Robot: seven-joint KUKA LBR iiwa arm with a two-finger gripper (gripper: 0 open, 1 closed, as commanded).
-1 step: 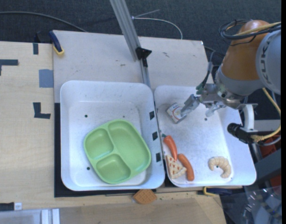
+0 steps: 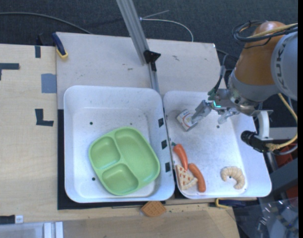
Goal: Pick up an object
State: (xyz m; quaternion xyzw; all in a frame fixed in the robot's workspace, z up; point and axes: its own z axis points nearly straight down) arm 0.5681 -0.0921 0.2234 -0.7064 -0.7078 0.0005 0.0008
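Pincer [image 2: 196,117] low in right bin [image 2: 250,182], fingertips touching a small grey-white packet [image 2: 184,118]; grip state not discernible. Carrot [image 2: 180,155], sausage [image 2: 197,176], waffle wedge [image 2: 185,177], croissant [image 2: 233,176] lie nearer the camera.

left bin [image 2: 72,133]: tray [image 2: 124,160] at lower middle | right bin [image 2: 250,152]: packet [image 2: 185,118] upper left, claw [image 2: 203,111] just right of it; carrot [image 2: 180,155], wedge [image 2: 185,177], sausage [image 2: 197,177] lower left; croissant [image 2: 233,176] lower right | worktop [image 2: 102,58]: cookie [image 2: 152,208] below bins
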